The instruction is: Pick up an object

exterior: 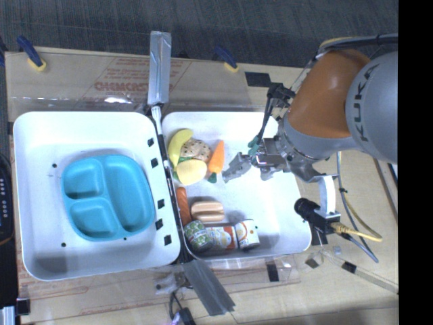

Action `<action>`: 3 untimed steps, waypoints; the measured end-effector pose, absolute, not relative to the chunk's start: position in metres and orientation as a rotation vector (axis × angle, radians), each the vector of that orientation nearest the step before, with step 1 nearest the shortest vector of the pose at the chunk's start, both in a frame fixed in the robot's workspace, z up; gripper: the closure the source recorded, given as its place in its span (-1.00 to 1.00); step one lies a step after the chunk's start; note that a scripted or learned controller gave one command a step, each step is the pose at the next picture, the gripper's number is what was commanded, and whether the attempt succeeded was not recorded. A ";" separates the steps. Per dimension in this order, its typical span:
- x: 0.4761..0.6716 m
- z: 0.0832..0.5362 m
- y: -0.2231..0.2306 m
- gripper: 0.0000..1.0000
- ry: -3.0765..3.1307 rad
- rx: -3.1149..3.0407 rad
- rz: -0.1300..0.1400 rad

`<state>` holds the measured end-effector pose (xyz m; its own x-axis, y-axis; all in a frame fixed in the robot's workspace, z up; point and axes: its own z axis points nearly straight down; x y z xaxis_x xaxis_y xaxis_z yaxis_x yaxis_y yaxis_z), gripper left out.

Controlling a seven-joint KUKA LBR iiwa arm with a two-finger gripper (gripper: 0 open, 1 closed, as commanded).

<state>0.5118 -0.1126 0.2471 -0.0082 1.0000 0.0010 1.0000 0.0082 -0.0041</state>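
The pick isn't done yet, I think. The gripper (233, 168) hangs over the middle of the right bin (287, 239), just beside the carrot (216, 156), and nothing sits between its fingers. Are they apart or together? Can't tell, they look like one grey blur from up here. All the toys wait along the left wall of the right bin: a banana (177, 144), a cookie (194, 149) and a lemon (190, 172) near the top left corner, then a hot dog (207, 210) w/ a thin sausage (181, 206) next to it, and a can (220, 236) lying on its side by the bottom edge. The left bin (34, 181) holds a blue tray (107, 196) w/ three parts. So what's left is prob. the whole job: go down, close on one thing (the carrot is nearest), lift it. Hard to see: the big orange and grey arm (338, 107) covers the right bin's top right corner, and the toys are piled so close that where one ends and the next starts is fuzzy.
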 end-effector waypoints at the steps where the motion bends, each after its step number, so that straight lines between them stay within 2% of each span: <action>1: 0.576 0.136 -0.113 -1.00 -2.313 -2.108 0.013; 2: 0.595 0.091 -0.144 -1.00 -2.274 -2.166 0.004; 3: 0.596 0.102 -0.144 1.00 -2.277 -2.162 0.004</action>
